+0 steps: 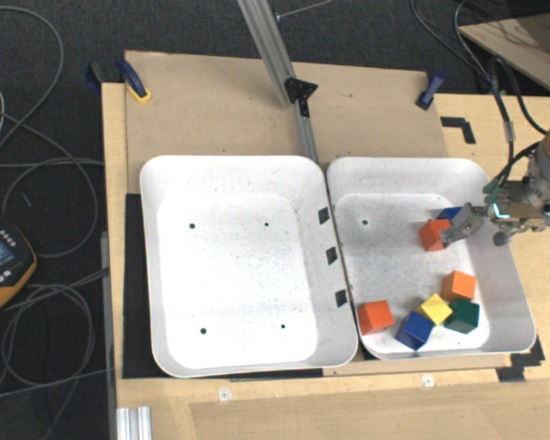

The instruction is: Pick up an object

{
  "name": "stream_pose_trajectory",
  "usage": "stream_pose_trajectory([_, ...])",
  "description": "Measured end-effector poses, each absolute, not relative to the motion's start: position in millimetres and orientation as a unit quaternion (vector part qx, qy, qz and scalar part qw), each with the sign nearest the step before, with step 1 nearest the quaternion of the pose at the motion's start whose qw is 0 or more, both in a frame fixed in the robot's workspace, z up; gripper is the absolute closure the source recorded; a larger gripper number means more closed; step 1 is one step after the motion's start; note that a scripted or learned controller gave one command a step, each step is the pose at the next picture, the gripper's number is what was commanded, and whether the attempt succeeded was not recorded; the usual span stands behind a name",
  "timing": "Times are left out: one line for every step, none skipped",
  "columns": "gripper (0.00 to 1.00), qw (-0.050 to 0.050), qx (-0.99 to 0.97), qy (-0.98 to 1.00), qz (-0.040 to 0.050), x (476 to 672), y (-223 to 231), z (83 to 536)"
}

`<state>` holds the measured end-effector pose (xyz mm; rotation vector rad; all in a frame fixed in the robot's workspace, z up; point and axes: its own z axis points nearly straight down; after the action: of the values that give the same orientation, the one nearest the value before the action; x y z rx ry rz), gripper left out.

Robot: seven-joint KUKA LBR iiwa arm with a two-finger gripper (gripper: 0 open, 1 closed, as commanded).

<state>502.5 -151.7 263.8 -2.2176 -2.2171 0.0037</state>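
My gripper (460,229) is low in the right bin (385,177), reaching in from the right. The red block (432,236) sits just to its left, touching a finger. I cannot tell if my fingers are wide or closed.

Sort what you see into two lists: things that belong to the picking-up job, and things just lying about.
Part of the job:
claw
red block beside the claw
blue block behind it
orange blocks
yellow block
green block
dark blue block
right bin

Lying about:
left bin
blue clamps
cables
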Motion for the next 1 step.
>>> stream_pose_trajectory([0.0, 0.0, -0.707, -0.707, -0.0003, 503.4, -151.7, 266.0])
